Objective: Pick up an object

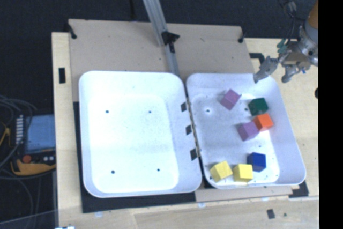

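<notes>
Pretty even overhead light, but the left bin (134, 131) is blown out white. Dark, murky surroundings at top and left. Whole frame's soft and a bit grainy.

blocks (248, 128) in rt bin (286, 131), beside lt bin (88, 115)

No text, label, brand, number or sign can be read in this view. The coloured blocks in the right bin (284, 115) have plain faces. Both bins carry only small dark dots, no letters. The blue device (40, 132) at the left of the table (161, 212) is too small and blurred to show any writing.
</notes>
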`<action>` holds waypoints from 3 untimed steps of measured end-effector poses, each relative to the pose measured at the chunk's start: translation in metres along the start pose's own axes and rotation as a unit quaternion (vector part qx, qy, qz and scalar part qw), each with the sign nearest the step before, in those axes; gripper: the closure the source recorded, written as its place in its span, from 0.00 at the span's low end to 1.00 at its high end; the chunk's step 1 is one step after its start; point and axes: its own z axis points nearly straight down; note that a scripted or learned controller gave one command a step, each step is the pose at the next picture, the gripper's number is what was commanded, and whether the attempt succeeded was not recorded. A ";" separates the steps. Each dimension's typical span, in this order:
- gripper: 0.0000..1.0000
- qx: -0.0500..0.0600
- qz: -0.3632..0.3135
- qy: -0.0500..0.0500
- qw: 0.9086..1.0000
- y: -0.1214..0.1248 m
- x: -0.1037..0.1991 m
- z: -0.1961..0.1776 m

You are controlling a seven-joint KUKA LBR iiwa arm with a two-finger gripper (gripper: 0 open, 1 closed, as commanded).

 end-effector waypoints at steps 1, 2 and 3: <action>0.00 0.000 -0.001 0.000 1.000 0.000 0.000 0.000; 0.00 0.002 -0.002 0.000 1.000 0.000 0.007 0.046; 0.00 0.002 0.001 0.000 1.000 -0.003 0.004 0.088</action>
